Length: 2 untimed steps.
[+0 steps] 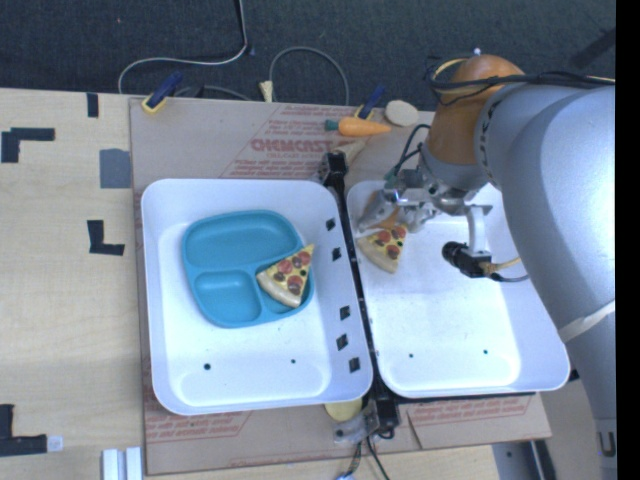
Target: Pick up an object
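The pincer (392, 211), its grip state unclear, hovers over a pizza slice (384, 247) near the right bin's (450, 368) far-left corner.

arm (560, 188) cut off at right edge, covering right bin's (450, 358) far corner, jaws' state too blurred to tell

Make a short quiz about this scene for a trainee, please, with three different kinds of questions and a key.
1. True or false: the blue plate lies in the right bin.
2. How many pizza slices are there?
3. The gripper is above: A) the blue plate B) the slice in the right bin C) the bench.

Key: 1 false, it lies in the left bin. 2 two; the other slice rests on the plate. 3 B.
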Tool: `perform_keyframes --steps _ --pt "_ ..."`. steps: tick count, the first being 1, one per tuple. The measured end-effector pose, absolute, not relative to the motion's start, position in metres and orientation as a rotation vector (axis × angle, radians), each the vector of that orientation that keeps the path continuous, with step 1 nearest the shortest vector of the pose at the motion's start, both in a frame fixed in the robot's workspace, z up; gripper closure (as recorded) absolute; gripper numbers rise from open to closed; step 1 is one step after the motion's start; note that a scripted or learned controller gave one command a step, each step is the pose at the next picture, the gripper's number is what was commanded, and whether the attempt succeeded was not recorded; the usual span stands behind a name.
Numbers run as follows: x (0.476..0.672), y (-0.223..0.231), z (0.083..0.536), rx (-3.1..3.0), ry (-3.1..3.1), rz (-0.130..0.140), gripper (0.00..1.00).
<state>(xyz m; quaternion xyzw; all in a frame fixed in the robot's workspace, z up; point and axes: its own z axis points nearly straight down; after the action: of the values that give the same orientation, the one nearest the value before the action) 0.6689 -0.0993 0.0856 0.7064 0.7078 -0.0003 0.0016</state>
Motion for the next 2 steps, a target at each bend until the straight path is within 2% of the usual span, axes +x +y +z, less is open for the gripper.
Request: perform_keyframes --steps 1,2 --pt "0.6689 -0.0997 0.0958 2.217 2.221 -0.002 1.0" --pt "0.6688 -0.0996 0.0952 2.217 2.221 -0.003 0.0"
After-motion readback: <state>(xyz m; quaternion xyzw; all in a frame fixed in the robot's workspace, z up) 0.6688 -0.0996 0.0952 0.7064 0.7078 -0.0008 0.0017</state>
